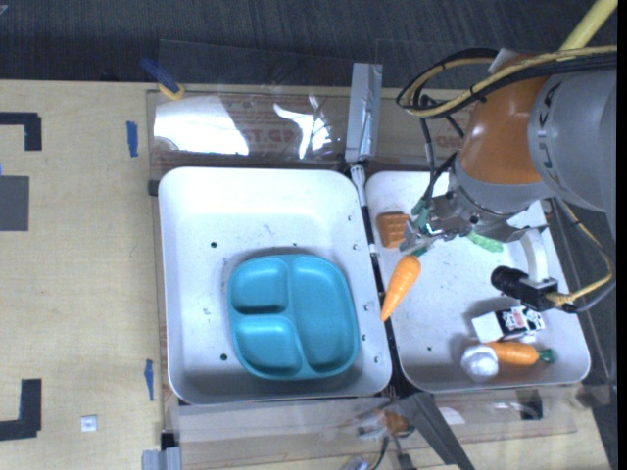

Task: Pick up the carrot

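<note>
Two white bins sit side by side on the counter (78, 262). Left bin (196, 213) contains a blue divided plate (291, 313). Right bin (441, 351) holds the carrot (401, 282), whose top end sits between the closed fingers of the gripper (423, 240), tilted over the left rim.

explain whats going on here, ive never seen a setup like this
This is one photo from a camera fixed above a bench, looking down at a slant. The grey and orange machine at the right is a robot arm. Its hand sits at the top of a carrot that hangs tilted over the inner edge of the right bin. Whether it truly grips the carrot is hard to tell. That bin also holds a second carrot and small items. The left bin holds a blue tray.
</note>
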